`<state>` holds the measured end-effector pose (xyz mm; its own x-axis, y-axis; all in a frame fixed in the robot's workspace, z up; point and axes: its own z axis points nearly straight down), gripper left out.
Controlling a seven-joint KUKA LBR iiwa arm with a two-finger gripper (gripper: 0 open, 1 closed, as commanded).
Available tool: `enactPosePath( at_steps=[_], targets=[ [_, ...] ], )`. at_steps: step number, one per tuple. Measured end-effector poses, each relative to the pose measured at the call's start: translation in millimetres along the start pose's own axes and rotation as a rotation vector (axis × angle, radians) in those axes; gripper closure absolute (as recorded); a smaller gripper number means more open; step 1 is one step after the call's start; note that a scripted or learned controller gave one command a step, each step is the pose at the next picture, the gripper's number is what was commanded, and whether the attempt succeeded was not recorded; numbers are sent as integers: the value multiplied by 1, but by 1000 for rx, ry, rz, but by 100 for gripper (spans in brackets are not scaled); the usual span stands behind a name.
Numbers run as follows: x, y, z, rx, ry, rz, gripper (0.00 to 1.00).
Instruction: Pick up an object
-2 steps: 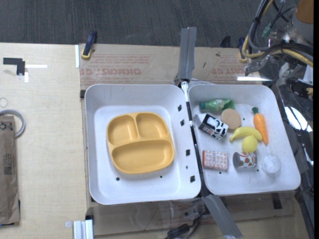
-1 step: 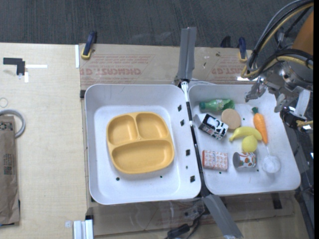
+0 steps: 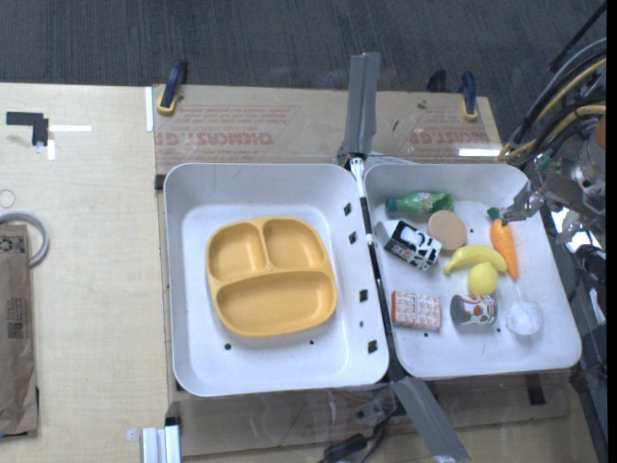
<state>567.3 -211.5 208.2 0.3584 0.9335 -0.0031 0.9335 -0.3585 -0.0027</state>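
The right bin (image 3: 424, 360) holds several small objects. A green bottle (image 3: 420, 203) lies at the back, with a brown round piece (image 3: 446, 228) and a black-and-white toy (image 3: 414, 244) just in front of it. A yellow banana (image 3: 472, 258) and a lemon (image 3: 483, 279) sit in the middle, and an orange carrot (image 3: 503, 246) lies to their right. Nearer the front are a red-and-white box (image 3: 416, 310), a small printed cup (image 3: 473, 310) and a clear lid (image 3: 524, 319). My gripper (image 3: 525, 204) hangs over the bin's back right corner, just above and right of the carrot's green top, with nothing seen in it.
The left bin (image 3: 188, 287) bears a yellow divided plate (image 3: 272, 276). A grey divider post (image 3: 362, 104) rises between the bins at the back. Cables and the arm (image 3: 578, 172) crowd the right side. A brown paper bag (image 3: 14, 326) lies far left.
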Motion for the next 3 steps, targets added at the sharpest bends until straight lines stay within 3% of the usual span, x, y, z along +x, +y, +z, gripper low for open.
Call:
enactPosePath(
  at_steps=[1,2,3],
  targets=[
    [21,28,115,-3,11,-91,0],
    [14,28,107,-2,1,-84,100],
    [48,44,30,-3,1,-198,100]
  ],
)
